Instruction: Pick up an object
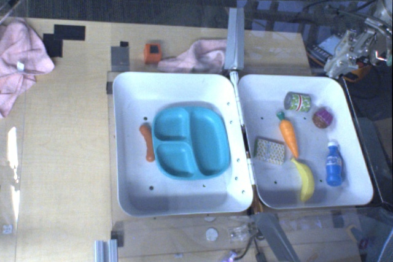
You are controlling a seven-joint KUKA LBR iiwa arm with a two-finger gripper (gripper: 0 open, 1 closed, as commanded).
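White bins sit side by side; right bin [350,132] has carrot [288,137], banana [304,180], blue bottle [333,164], can [298,102] with an unreadable label. My gripper [351,52] hangs past its far corner, grip state unclear. Left one: blue divided plate [190,141].

Beyond the upper right corner of the right bin [353,108], the gripper [347,57] is a pale blurred tangle, and the arm behind it is cut off by the frame's right edge. Whether its fingers are apart or together cannot be made out. Far to that bin's left, a pink cloth [21,61] runs off the left edge. The label on the small can [298,101] inside the right bin is too small to read.
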